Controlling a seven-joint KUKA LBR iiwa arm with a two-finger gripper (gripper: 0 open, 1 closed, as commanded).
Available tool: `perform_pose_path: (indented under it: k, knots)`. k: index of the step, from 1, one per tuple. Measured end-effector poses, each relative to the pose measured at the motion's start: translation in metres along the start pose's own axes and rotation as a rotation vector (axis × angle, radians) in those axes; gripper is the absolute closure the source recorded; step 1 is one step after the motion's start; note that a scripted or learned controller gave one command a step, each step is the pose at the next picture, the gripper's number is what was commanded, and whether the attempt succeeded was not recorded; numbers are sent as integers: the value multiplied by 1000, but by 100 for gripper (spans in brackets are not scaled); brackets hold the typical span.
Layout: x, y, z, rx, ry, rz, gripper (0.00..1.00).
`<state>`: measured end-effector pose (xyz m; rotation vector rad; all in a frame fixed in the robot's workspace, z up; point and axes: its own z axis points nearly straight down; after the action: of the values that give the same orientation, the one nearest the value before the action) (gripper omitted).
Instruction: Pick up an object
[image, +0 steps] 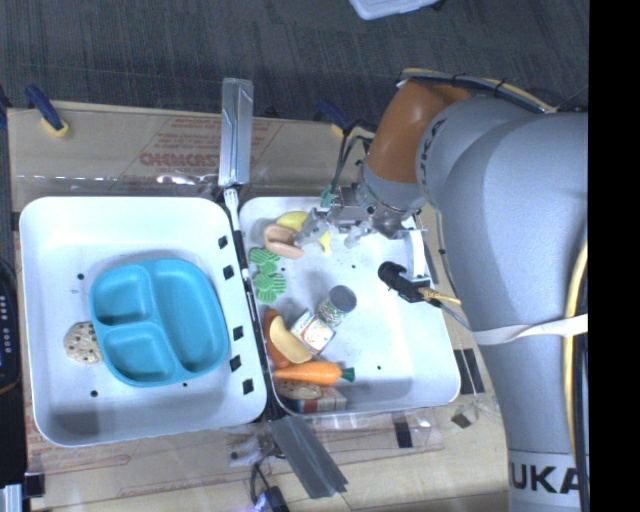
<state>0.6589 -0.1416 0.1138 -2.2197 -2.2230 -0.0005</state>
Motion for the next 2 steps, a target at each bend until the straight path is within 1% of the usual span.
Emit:
perform_pose_path:
  k: [1, 2]
  knots:
    - [0, 1, -10, -2, -1, -3, 100]
    - [0, 1, -10, -2, -1, -4, 0]
